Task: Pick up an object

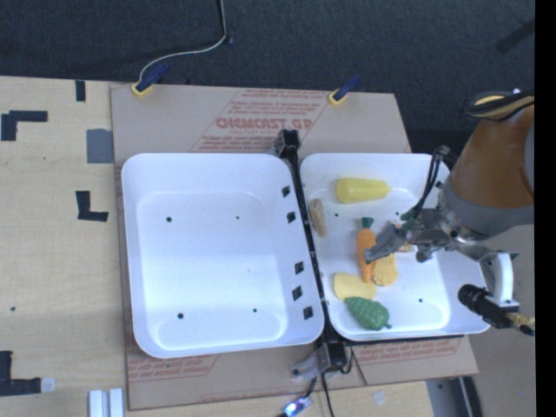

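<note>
Holding a yellow corn cob (pixel 361 190), carrot (pixel 365 248) and green toy (pixel 368 313), right bin (pixel 430 318); tool (pixel 379 252) state unclear

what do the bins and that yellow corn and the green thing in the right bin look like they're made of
Bins: likely thin moulded plastic, smooth white, with rounded corners and a soft sheen. Corn: probably toy plastic or rubber, uniformly yellow and matte. Green thing: apparently bumpy moulded plastic; too small to be sure.

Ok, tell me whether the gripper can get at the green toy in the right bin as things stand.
Probably yes. The green toy lies uncovered near the right bin's front edge, just below the gripper, with a yellow piece touching it.
</note>
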Controlling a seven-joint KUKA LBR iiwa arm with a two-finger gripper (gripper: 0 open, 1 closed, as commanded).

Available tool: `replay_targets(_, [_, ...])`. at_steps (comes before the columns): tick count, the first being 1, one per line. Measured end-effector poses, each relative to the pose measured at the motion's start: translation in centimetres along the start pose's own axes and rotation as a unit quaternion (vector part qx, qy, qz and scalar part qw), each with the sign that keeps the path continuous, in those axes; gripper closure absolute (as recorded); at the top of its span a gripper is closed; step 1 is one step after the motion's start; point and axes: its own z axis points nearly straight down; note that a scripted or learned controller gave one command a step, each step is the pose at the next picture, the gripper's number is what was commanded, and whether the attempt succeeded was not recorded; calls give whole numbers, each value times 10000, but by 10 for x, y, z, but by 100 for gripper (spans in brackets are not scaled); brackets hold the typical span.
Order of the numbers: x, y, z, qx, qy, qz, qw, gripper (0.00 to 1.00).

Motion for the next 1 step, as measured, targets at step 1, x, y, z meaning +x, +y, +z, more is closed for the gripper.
replay_targets(1, [11,50,73,2,-1,-9,10000,0])
